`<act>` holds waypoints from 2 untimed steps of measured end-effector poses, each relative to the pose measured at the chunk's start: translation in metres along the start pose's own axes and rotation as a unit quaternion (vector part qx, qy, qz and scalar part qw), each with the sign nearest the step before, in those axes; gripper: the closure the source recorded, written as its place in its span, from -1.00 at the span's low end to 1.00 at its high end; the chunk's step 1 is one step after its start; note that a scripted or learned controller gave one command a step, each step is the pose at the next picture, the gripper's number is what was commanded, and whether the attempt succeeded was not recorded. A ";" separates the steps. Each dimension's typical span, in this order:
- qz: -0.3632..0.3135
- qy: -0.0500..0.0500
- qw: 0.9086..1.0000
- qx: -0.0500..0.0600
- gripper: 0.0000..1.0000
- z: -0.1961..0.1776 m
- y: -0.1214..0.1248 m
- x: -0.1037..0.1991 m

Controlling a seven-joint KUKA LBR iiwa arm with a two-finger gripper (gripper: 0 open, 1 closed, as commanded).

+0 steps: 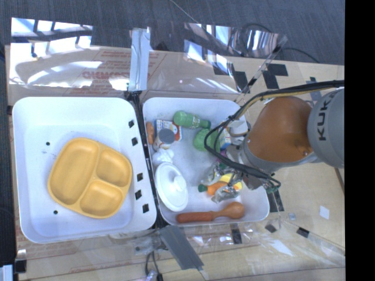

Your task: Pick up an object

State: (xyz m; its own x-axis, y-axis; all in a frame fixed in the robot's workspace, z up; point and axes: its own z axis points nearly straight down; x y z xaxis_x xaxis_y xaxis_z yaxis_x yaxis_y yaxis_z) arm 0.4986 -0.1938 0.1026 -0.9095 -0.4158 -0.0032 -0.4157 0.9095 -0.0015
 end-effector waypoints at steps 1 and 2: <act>0.000 0.000 1.000 0.000 -1.00 0.000 0.000 0.000; -0.002 -0.001 1.000 0.001 1.00 -0.010 0.000 -0.002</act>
